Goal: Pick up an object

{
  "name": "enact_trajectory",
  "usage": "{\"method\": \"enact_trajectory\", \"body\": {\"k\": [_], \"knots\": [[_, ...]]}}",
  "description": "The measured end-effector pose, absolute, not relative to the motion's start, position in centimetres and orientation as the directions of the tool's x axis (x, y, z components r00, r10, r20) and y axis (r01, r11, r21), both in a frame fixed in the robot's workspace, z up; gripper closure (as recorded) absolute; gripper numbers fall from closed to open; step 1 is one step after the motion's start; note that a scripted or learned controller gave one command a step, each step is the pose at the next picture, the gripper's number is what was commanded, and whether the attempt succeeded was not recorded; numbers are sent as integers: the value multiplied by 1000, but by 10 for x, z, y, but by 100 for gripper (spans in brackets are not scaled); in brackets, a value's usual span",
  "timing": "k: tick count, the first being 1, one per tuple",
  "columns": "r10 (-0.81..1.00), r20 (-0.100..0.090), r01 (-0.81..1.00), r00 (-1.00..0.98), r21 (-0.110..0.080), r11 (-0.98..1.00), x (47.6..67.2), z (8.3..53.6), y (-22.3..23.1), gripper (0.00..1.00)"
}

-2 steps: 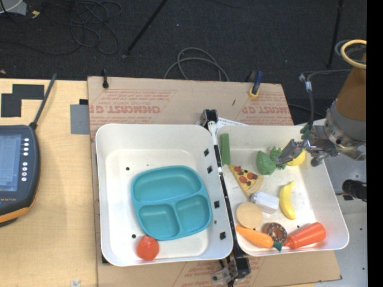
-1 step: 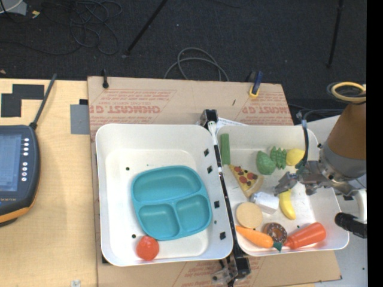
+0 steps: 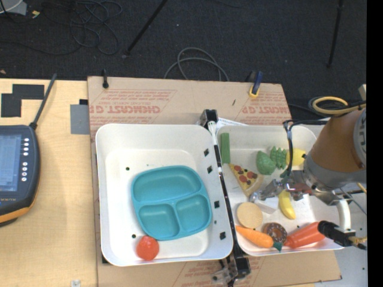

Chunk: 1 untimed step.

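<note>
the gripper (image 3: 272, 190) sits low in the right bin (image 3: 305, 135) – beside the pizza slice (image 3: 244, 176), the banana (image 3: 286, 207) and the green toy (image 3: 271, 159); whether it is open or closed, i cannot tell. a carrot (image 3: 255, 236) lies at the front. the left bin (image 3: 114, 160) holds a teal tray (image 3: 170, 201) and a tomato (image 3: 147, 247).

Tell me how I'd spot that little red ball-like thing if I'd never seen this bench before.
Start at the left white bin, the one that holds the teal divided tray. Look just past the tray's near left corner, toward the bin's front wall, and the red tomato lies there beside the tray. It is the one round red thing in that bin; the other red and orange foods lie in the right bin.
</note>
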<state>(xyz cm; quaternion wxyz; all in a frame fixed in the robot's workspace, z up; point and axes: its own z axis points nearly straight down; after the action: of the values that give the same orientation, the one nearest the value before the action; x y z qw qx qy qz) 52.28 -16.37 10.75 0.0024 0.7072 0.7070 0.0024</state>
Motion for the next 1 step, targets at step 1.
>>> {"method": "enact_trajectory", "body": {"k": [1], "knots": [[1000, 12, 1000, -6, 15, 6, 537, 98, -198, 0]]}}
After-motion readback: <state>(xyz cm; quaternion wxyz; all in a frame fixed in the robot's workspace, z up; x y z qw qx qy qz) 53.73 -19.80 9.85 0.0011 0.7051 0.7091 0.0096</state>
